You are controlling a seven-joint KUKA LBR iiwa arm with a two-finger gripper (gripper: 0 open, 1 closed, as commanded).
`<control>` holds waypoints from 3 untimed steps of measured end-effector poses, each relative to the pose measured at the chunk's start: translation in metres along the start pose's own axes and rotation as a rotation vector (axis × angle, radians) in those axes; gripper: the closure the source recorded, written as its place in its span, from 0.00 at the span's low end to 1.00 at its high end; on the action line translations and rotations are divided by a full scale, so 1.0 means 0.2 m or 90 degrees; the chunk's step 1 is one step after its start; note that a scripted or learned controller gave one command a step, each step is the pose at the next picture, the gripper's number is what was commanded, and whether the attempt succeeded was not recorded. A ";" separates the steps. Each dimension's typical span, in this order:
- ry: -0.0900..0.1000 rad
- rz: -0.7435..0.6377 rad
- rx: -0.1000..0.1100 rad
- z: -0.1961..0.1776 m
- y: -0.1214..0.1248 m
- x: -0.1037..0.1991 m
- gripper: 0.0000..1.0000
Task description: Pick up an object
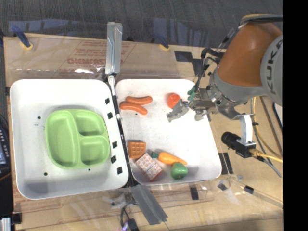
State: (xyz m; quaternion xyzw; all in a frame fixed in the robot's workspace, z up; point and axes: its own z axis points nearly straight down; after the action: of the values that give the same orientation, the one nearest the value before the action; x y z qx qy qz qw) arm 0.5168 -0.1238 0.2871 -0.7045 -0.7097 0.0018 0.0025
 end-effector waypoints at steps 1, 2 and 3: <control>0.000 -0.209 0.000 0.63 0.16 -0.03 0.00; -0.001 -0.256 -0.001 0.85 0.70 0.03 0.00; -0.005 -0.231 -0.011 0.93 0.73 0.11 0.00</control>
State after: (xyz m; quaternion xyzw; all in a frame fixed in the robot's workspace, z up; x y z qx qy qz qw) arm 0.6606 -0.1001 0.1002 -0.5652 -0.8250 -0.0018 -0.0061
